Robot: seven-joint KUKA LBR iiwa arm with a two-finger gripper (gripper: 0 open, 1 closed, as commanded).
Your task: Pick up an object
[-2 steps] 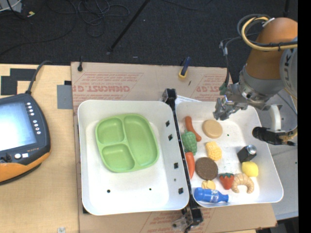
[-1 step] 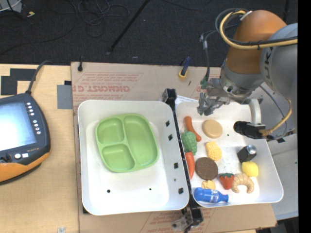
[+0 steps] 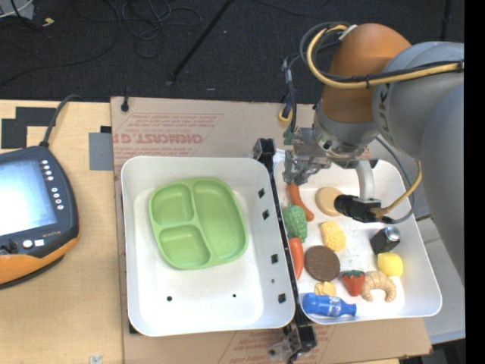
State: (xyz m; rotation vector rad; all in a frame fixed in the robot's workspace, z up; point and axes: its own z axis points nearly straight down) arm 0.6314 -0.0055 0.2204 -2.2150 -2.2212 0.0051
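- Gripper (image 3: pixel 303 171) low over right bin (image 3: pixel 424 279), beyond the corn (image 3: pixel 332 236) and view-left of it. Open or closed: cannot tell.
- Likely target: carrot (image 3: pixel 296 199), up-left of the corn, close to the bin wall.
- Risk: striking that wall or a glancing close, with the carrot so tight against it; slip likely on the tapered shape.
- Risk: knocking the tan disc (image 3: pixel 328 199) just behind the corn or the green vegetable (image 3: pixel 295 222) left of it, through crowding.
- Count: two bins, the left bin (image 3: pixel 144 279) bearing one tray (image 3: pixel 198 224), well left of the corn.
- Around the corn, one each: carrot, chili (image 3: pixel 297 258), cookie (image 3: pixel 323 262), lemon (image 3: pixel 389 264), croissant (image 3: pixel 379 285), strawberry (image 3: pixel 353 281), bottle (image 3: pixel 330 305).
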